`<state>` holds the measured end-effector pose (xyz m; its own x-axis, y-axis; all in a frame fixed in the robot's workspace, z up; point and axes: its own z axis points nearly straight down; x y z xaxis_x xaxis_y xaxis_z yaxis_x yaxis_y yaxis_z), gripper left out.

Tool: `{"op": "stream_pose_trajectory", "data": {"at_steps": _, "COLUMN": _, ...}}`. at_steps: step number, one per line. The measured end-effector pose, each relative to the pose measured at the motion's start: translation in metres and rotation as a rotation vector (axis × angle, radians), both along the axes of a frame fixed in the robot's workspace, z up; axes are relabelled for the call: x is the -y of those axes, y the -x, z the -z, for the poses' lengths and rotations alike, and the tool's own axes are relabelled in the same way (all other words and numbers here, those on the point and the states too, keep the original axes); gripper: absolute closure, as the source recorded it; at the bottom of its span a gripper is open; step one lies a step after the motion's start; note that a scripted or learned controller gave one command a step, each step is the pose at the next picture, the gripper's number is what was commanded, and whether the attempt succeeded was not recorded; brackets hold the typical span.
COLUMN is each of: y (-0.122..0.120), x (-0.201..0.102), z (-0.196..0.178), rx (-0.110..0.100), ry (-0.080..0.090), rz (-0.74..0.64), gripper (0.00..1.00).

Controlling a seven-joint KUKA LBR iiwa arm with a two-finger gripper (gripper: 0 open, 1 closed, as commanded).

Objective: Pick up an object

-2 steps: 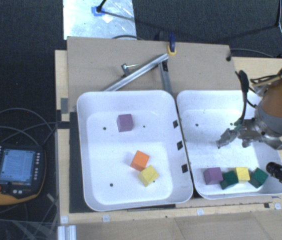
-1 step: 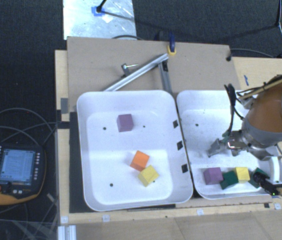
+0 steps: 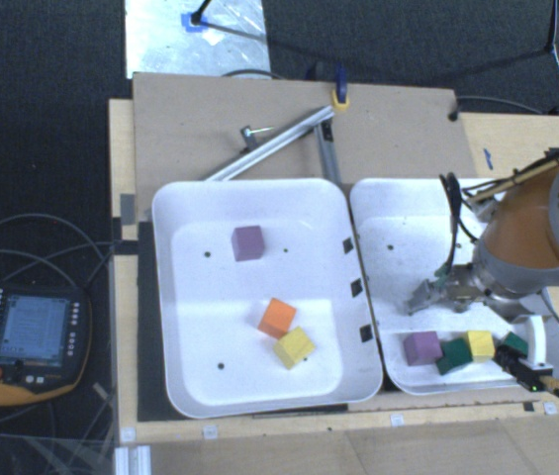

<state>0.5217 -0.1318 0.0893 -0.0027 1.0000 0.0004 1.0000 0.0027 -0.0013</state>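
The grey two-finger gripper point(image 3: 425, 299) is seen at right of centre, inside the right-hand shallow white bin point(image 3: 398, 206), with fingers spread and nothing between them. The approach step is judged in hand. A descent onto the small purple cube point(image 3: 421, 347), just below, is called for.

The arm point(image 3: 546, 231) is cut off by the picture's right edge, so only its orange band and grey wrist part are seen. The tool point(image 3: 427, 297) is small and dim against the right bin point(image 3: 398, 216); whether its tips are spread or closed is too hard to tell. The arm covers that bin's right rim. A dark green block point(image 3: 513, 343) near the bin's lower right corner lies partly behind a black and white fitting point(image 3: 528, 349).
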Motion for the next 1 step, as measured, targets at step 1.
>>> {"op": "stream_pose_trajectory", "data": {"at_steps": 1, "y": -0.0014, "x": 0.0003, "z": -0.0121, "rx": 0.005, "ry": 0.001, "rz": -0.002, "gripper": 1.00}}
